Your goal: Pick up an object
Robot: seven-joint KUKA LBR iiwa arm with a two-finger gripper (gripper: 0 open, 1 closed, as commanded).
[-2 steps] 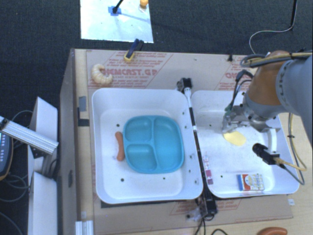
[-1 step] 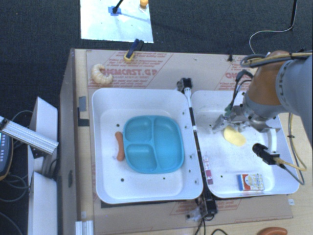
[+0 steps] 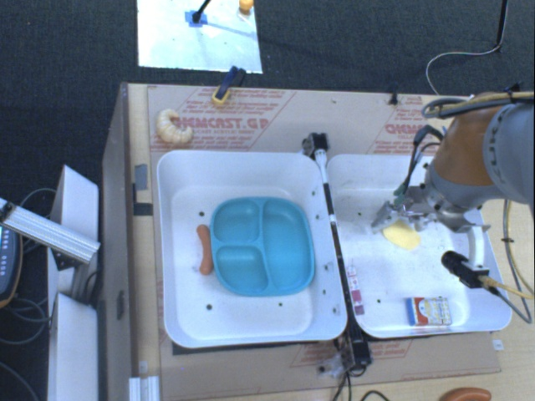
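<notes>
At the far left, beyond the surface (image 3: 134, 324), a white box-like stand (image 3: 75, 224) and some dark cables (image 3: 21, 307) sit on the dark floor. Up top lies a pale sheet (image 3: 167, 32) with a small orange ball (image 3: 246, 5) and a blue patch (image 3: 195, 18) on it. On the brown cardboard (image 3: 251, 115) behind the bins, a cream ridged grub-shaped toy (image 3: 171, 126) rests near the left bin's back corner, and a yellow-and-dark-blue clip-like item (image 3: 226, 86) lies just to its right at the cardboard's far edge.

The left bin (image 3: 180, 307) holds a light-blue divided plate (image 3: 262, 245) near its middle, with a small orange toy sausage (image 3: 205, 250) lying just beside the plate's left edge, running front to back. A black strip (image 3: 332, 224) runs along the seam between the two bins.

In the right bin (image 3: 368, 307), a yellow lemon-like object (image 3: 402, 237) lies toward the middle-back, on the bin floor. The claw (image 3: 405, 216) sits directly above and against it, the metal fingers (image 3: 386, 218) splayed to either side of its upper edge; whether they are closed on it or merely spread over it cannot be told from this angle. Nearer the front right of the bin lies a small flat carton with blue and red printing (image 3: 429, 311), well apart from the yellow object. A black cylindrical part (image 3: 461, 268) on a cable juts over the bin's right side. The grey arm (image 3: 501, 153) with its orange band (image 3: 461, 153) comes in from the right.
</notes>
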